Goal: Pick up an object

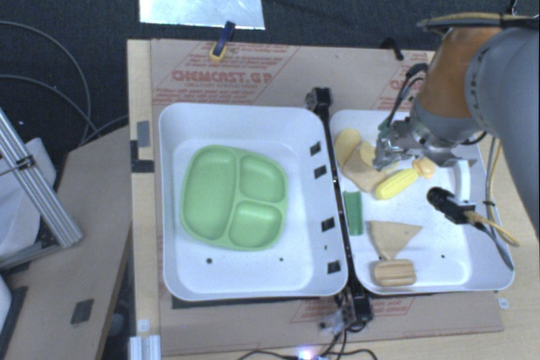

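The metal two-finger gripper sits low over the yellow plastic corn cob; its grip I cannot tell.

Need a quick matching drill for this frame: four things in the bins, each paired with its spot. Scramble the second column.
Things:
1. green divided plate
2. corn cob
3. bread roll
4. green block

Places:
A. near front edge of right bin
B. middle of left bin
C. right bin, against the divider wall
D. right bin, just below the hand

Pairs: 1-B, 2-D, 3-A, 4-C
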